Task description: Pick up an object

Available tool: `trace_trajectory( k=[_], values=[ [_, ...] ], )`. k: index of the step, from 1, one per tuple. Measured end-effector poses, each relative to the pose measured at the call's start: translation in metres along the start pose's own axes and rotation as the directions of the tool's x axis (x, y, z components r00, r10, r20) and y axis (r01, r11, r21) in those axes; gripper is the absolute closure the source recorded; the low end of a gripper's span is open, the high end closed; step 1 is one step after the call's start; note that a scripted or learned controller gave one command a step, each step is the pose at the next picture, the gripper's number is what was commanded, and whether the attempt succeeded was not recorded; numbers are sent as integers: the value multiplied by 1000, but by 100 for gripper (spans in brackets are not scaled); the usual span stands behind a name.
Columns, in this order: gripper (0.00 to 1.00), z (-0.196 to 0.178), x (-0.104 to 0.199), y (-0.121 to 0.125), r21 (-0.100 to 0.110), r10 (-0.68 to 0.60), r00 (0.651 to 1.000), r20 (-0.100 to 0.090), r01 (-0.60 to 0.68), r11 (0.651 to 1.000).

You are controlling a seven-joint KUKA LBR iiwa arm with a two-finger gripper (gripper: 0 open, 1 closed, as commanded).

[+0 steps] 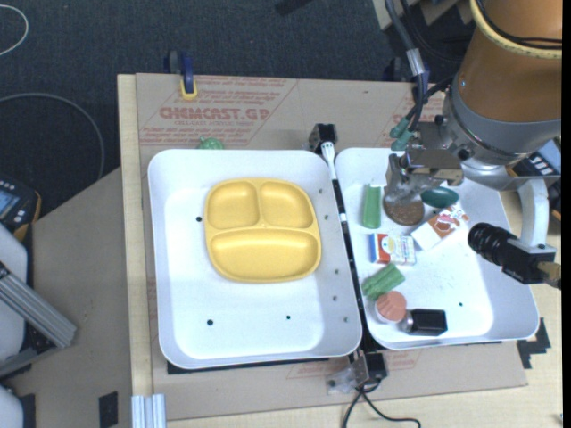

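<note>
Claw point(407, 185) hung low over right bin point(500, 310), above brown round disc point(404, 210), apparently its target | grip state: cannot tell | green block point(371, 206) just left of claw; teal piece point(440, 197) just right | yellow divided tray point(262, 228) far left, untouched.

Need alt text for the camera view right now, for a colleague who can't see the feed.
The grey and orange arm reaches in from the right, its gripper low over a brown round object at the back of the right bin, among small items including a green stick and a red disc. The left bin holds a yellow divided tray.
</note>
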State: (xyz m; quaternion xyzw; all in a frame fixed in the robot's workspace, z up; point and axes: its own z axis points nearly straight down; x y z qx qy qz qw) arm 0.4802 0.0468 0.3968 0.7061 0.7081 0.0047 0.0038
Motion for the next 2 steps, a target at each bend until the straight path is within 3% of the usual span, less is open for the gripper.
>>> trace_trajectory(
  k=[1,2],
  values=[
    [100,14,-52,-1,15,7,1000,2,-7,1000],
    [100,-7,23,1,7,-5,1000,0,5,1000]
  ],
)
